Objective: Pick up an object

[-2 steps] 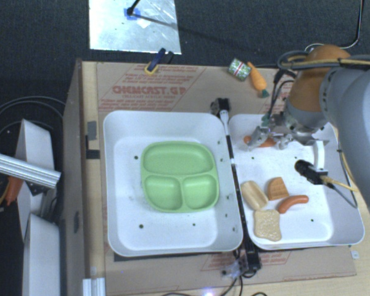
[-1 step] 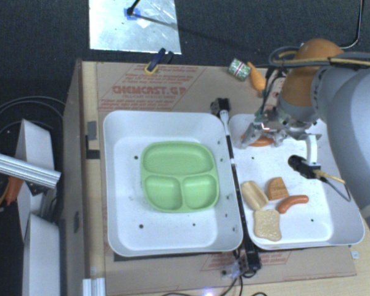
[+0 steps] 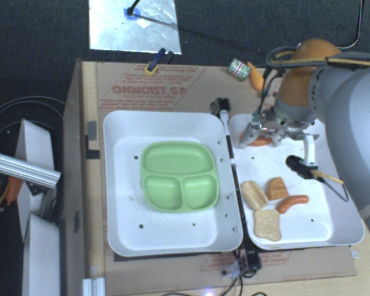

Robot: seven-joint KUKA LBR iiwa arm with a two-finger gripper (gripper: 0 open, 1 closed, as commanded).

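Worktop, right bin — pincer low over orange carrot-like piece, long axis left-right; finger spread cannot tell.

KUKA arm: broad, rounded pale-grey casing w/ glossy orange band above the wrist. Dark cables loop beside the band. Metallic silver gripper assembly below, w/ white bracket at one side.

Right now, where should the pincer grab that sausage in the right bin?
Probably across the middle of the sausage, coming straight down. It lies flat, long and thin, tilted up to the right, clear of the toast beside it. Close across its narrow width.
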